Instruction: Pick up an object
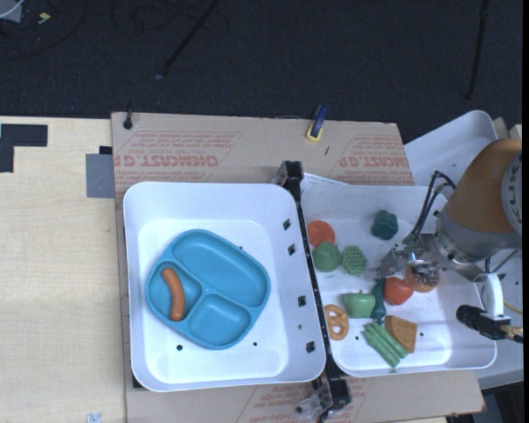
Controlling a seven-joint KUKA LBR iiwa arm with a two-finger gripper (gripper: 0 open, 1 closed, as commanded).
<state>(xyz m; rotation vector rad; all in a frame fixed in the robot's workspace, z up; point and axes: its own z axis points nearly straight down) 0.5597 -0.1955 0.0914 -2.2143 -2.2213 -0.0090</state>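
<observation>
From the one camera above the table (44, 263), the arm (485, 196) comes in from the right, its orange band bulging over the grey wrist, bent down and leaning leftward into the right bin (476, 346). The gripper (404, 261) sits low at the end of that reach, a cluster of dark metal and cables pointing toward the middle of the right bin — whether it is open or closed I cannot tell from here, and nothing can be made out clamped in it.

Taking the gripper as the landmark: a red tomato-like piece (397, 290) lies just below it, touching or nearly so, and a brownish round piece (422, 279) sits just to its right. A dark teal object (384, 225) rests above it, apart. To its left are a bumpy green fruit (353, 259), then a smooth green ball (326, 256), with an orange-red ball (320, 233) above that one. Below and left of the gripper lie a green pepper-like piece (360, 305) and a pretzel (337, 322); straight below, farther down, green beans (383, 343) and a tan wedge (403, 331) lie side by side.

Well to the gripper's left, the left bin (145, 359) holds a blue divided plate (216, 282) — a sausage (173, 292) lies in its left compartment.
</observation>
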